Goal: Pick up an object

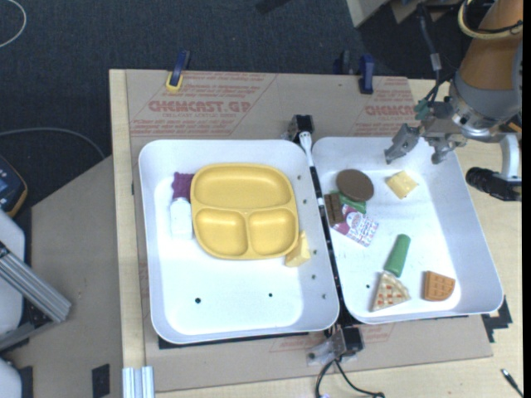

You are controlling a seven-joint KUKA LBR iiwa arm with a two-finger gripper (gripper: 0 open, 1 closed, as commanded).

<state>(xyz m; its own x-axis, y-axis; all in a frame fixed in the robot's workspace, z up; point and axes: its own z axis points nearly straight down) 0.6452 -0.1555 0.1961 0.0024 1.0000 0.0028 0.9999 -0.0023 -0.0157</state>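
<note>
yellow tray (244, 208) | green cylinder (399, 254) | brown disc (355, 184) | white bins (241, 305)

Purple object (182, 185): mostly hidden under the yellow three-compartment plastic tray (245, 210).
Pale yellow piece (299, 251): partly tucked beneath that tray's corner.
Grey arm with orange band (491, 52): cut off by the right edge.
Printed packet (358, 226): lettering too small to read.

Robotics lab: clamped cardboard bench (249, 98), twin white bins (153, 222), loose cables (50, 135), dark carpet.

Dark carpet floor (91, 31) around bench (249, 98)
</note>
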